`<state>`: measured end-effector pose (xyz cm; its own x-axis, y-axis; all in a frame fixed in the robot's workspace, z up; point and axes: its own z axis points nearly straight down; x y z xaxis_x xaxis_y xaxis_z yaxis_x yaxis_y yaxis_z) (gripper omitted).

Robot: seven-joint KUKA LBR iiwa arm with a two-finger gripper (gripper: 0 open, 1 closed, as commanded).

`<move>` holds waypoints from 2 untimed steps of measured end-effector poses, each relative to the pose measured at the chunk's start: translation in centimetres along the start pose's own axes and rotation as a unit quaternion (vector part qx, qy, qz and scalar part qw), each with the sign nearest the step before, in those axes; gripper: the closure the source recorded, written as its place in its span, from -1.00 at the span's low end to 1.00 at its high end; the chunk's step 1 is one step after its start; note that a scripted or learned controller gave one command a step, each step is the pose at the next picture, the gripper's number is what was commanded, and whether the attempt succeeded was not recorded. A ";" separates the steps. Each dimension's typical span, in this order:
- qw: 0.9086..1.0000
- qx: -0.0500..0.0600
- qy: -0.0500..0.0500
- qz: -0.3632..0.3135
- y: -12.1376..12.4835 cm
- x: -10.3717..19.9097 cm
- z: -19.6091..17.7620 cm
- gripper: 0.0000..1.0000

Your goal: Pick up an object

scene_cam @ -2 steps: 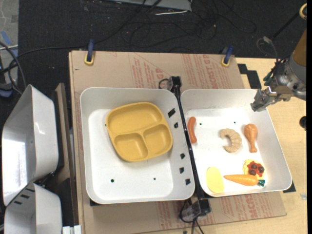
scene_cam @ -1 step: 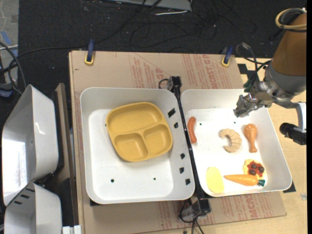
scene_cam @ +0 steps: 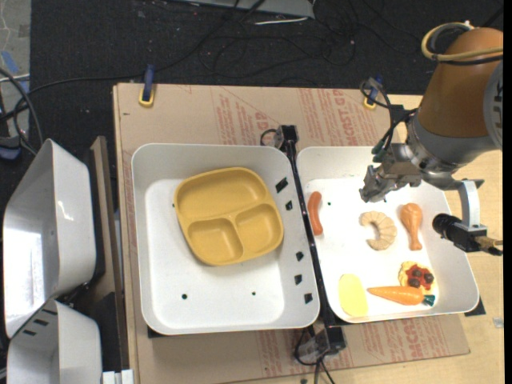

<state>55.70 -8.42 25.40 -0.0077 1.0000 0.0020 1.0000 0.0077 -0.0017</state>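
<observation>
1. The bench carries two shallow white bins side by side: the left bin (scene_cam: 152, 294) and the right bin (scene_cam: 456, 282), meeting along a dark divider at the middle.
2. The left bin holds one yellow compartment plate (scene_cam: 230, 214) (three sections), lying flat in the bin's upper middle, slightly rotated.
3. The right bin holds the small pickable objects:
   - a red-orange sausage (scene_cam: 315, 213), lengthwise near the bin's left edge;
   - a pale croissant (scene_cam: 379, 229), curved, near the bin's centre;
   - a drumstick (scene_cam: 412, 222), just right of the croissant and apart from it;
   - a pale yellow oval piece (scene_cam: 352, 294), near the bin's bottom-left corner;
   - a carrot (scene_cam: 396, 295), lying along the bottom edge, just right of the oval piece;
   - a small yellow item with dark red berries (scene_cam: 418, 276), touching the carrot's upper side, near the bottom-right corner.
4. The arm (scene_cam: 456, 94) enters from the right, above the right bin's upper-right corner.
5. The gripper (scene_cam: 376, 189) sits over the upper middle of the right bin, above the croissant and apart from it.
6. Gripper state: whether its fingers are parted or closed cannot be told. No object is seen between them.
</observation>
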 end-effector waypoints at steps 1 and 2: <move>1.000 0.000 0.000 -0.001 -0.7 5.5 -0.5 1.00; 1.000 0.001 0.000 0.000 -2.4 11.4 0.7 1.00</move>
<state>53.21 2.97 24.76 -0.0086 1.0000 0.0015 1.0000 0.0086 -0.0028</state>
